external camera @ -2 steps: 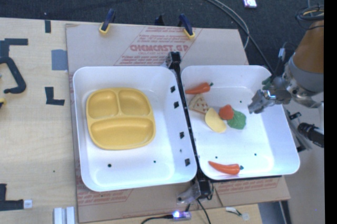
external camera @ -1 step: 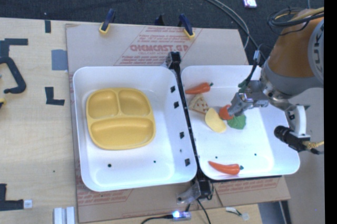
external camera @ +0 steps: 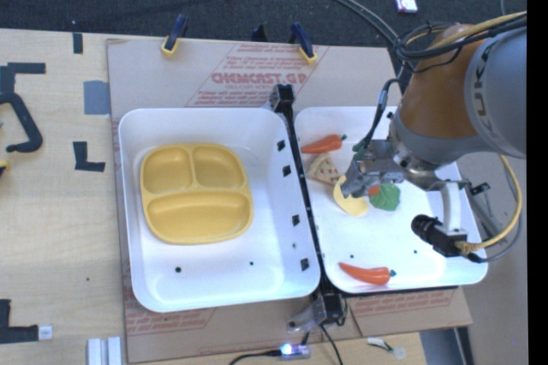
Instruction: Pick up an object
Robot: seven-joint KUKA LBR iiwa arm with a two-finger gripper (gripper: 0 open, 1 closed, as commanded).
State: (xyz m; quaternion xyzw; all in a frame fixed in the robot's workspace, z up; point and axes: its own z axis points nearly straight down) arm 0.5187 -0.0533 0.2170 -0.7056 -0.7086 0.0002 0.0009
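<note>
Over right bin point(external camera: 428, 273): gripper point(external camera: 364, 182) low among yellow piece point(external camera: 349, 201), green item point(external camera: 386, 197); claw state indeterminable; pickup unconfirmed, lift outstanding.

Glossy white plastic bins point(external camera: 154, 269); matt yellow plastic tray point(external camera: 197, 192) in left bin; smooth, shiny plastic pepper point(external camera: 366, 273) at right bin's six o'clock; brown cardboard sheet point(external camera: 248, 76) beneath; pale wood-look bench point(external camera: 51, 226).

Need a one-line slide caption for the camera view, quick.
Gripper low over the yellow piece and green toy in the right bin; yellow tray in left bin.
</note>
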